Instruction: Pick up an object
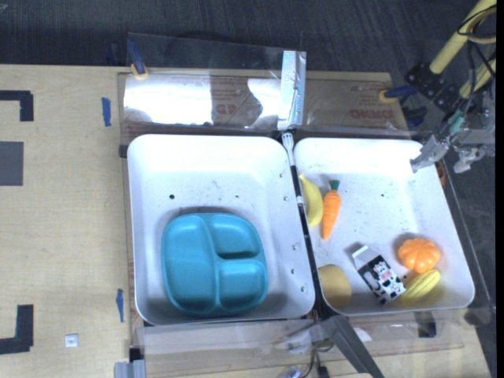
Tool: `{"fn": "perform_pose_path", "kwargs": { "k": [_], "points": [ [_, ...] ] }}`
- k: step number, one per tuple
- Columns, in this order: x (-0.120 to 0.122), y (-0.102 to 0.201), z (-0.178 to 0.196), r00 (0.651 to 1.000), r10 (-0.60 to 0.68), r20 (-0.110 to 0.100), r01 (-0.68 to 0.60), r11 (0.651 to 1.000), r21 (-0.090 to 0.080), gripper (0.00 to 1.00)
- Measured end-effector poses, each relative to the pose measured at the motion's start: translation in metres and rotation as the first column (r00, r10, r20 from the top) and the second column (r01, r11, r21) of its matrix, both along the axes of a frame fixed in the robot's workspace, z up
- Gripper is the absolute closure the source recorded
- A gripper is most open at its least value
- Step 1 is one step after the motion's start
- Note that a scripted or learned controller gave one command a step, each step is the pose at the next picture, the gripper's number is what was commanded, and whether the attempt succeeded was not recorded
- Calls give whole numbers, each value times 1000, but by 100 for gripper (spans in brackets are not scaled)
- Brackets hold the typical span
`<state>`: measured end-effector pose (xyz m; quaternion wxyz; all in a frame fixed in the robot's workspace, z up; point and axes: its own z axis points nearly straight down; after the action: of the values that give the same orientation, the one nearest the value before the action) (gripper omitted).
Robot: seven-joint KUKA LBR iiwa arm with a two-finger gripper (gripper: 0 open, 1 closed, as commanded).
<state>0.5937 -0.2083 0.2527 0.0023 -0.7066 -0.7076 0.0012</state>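
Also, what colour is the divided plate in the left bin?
The divided plate is light blue, a turquoise tone, seen clearly in the camera view.

Pale wooden bench top (63,235) | black square marks and blue tape bits on it, left of the two shallow white bins (209,152) | dark carpeted floor (236,10) beyond | clear glossy panel (209,93) behind bins, glare.
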Motion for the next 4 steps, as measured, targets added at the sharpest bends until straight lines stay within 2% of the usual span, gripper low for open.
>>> {"fn": "perform_pose_path", "kwargs": {
  "k": [1,2,3,4],
  "points": [
    [-10,59,-102,999,42,-6,-42,999,2,0],
    [-77,129,-69,993,122,0,-122,993,2,0],
    [-84,174,-70,999,47,-4,-47,999,1,0],
    [-108,104,-110,971,239,-2,-239,971,2,0]
  ]
}}
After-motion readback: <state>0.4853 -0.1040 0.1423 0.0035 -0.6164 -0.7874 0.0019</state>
